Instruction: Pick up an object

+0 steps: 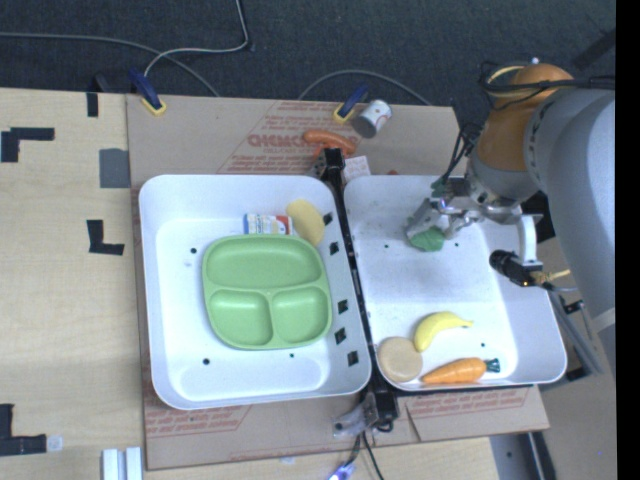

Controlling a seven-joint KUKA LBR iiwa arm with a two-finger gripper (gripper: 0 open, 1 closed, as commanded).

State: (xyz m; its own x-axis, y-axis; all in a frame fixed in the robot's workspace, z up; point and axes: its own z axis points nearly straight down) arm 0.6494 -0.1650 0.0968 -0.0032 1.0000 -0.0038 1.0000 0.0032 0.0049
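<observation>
Gripper [440, 220] low in right bin [520, 340], upper part, touching small green object [428, 238]; finger spread indiscernible. Object partly hidden under gripper, shape unclear. Banana [440, 328], carrot [455, 371], tan disc [399, 359] near front wall. Left bin [165, 268]: green divided plate [267, 290]; small carton [265, 224] half hidden behind it.

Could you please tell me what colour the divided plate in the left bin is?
Light green; the divided plate shows clearly in the camera view.

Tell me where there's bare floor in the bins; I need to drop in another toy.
Right bin: bare middle between the green item at the end effector and the banana. Crowded along its near edge: cookie, carrot. Left bin: green tray fills the middle; bare strips left and front.
</observation>
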